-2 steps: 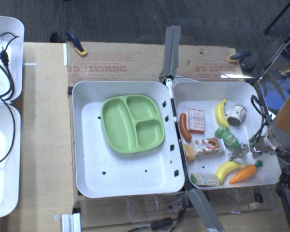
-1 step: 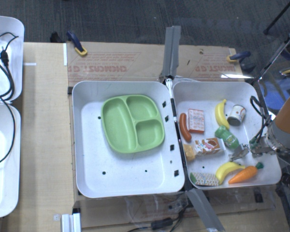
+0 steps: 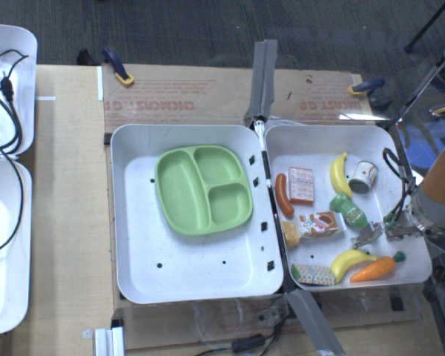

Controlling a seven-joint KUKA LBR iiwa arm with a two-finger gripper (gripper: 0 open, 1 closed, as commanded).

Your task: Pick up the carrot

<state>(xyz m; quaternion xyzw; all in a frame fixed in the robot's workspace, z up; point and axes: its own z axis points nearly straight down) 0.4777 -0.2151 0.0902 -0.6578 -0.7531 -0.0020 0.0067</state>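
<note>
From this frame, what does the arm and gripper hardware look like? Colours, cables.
At the view's right edge, the arm shows an orange band over a grey body. The gripper is a small cluster of bare silvery-grey metal, with slim fingers. Thin black cables loop from the wrist area over the right bin's rim. No markings are legible at this size.

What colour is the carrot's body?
Orange, with a small green tip; the carrot shows clearly in the camera view, right bin.

Cardboard-covered bench (image 3: 185,95) bears two white bins (image 3: 130,221).
</note>
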